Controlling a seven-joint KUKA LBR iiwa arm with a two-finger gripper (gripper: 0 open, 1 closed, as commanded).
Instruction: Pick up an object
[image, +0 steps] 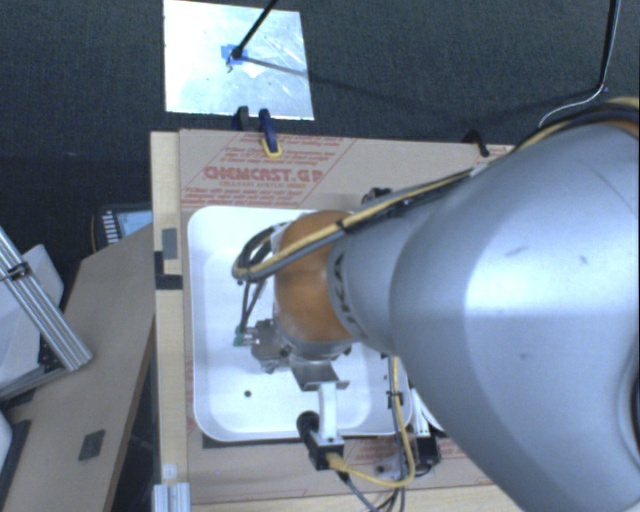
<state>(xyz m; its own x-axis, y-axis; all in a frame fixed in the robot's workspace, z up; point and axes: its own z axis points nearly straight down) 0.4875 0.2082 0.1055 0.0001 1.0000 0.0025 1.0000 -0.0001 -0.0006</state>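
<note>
Grey arm (520, 300) stretched leftward over the white bin (215, 330), orange-banded wrist (305, 285) seemingly bent downward into it.

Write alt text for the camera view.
A large grey arm with an orange band reaches from the right, low over the left white bin. The bin sits on a brown board printed with red lettering.
</note>
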